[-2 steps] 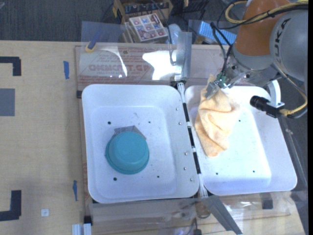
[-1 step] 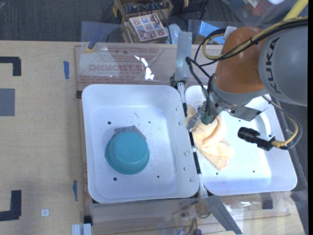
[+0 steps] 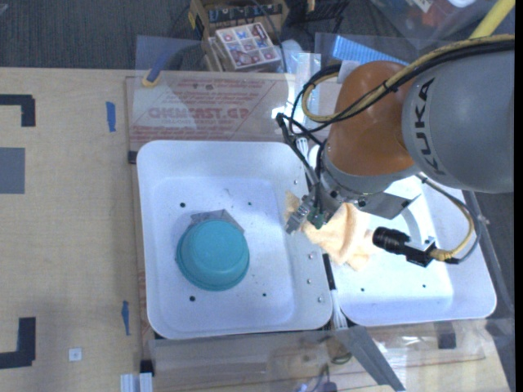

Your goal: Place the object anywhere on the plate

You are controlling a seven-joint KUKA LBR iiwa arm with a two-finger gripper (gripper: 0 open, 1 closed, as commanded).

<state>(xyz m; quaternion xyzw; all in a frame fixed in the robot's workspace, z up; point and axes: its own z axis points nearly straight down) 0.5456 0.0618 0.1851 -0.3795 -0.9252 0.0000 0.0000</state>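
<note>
Looking from the bench's near edge, you first meet the left bin (image 3: 155, 300), where a teal upturned bowl (image 3: 213, 254) sits in the near-left part of the floor, on a grey scrap (image 3: 214, 217). That teal piece is the only thing resembling a plate, so you should probably treat it as the target; its rounded top gives little flat room. The floor around it lies open toward the far wall and the right wall.

Next comes the divide between the bins. A pale yellow cloth (image 3: 347, 237) lies bunched there, mostly inside the right bin (image 3: 458, 296) against its left wall, one corner lapping over the rim. The gripper (image 3: 304, 216) hangs over that rim at the cloth's left end; you cannot tell how its fingers stand, nor whether it has the cloth.

Beyond, the orange-banded arm (image 3: 384, 121) covers the right bin's far-left corner, and the raised rims are what any leftward carry must pass over.
</note>
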